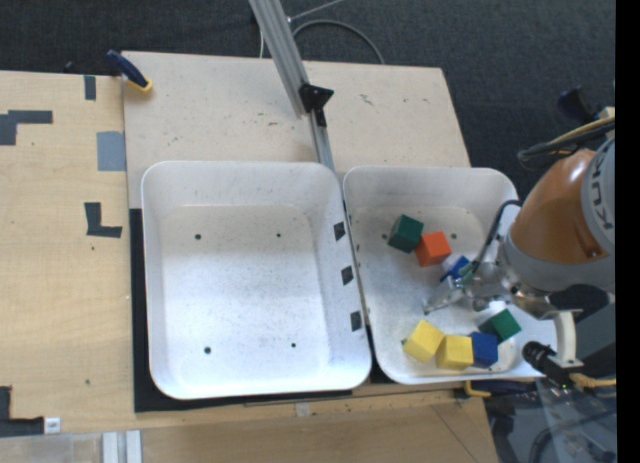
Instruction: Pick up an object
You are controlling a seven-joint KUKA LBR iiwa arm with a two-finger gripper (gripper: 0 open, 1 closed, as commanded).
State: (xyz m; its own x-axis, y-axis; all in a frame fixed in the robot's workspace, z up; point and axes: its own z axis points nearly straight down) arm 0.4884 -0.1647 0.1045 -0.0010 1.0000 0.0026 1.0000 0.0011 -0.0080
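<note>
The arm's gripper (462, 291) is down in the right bin (470, 183) among the blocks, beside a small blue piece (456, 267), and I cannot tell whether it grips anything. The green block (405, 233) and orange block (433, 247) touch, and the yellow blocks (438, 343) crowd the near wall, so a grab could nudge a neighbour or jam against the rim. The left bin (240, 176) offers open room.

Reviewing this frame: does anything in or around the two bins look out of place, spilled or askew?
Nothing stands out. All blocks lie inside the right bin: green block touching orange block near its middle, and two yellow blocks, a blue one and another green one near its front rim. The end effector sits low among them.
</note>
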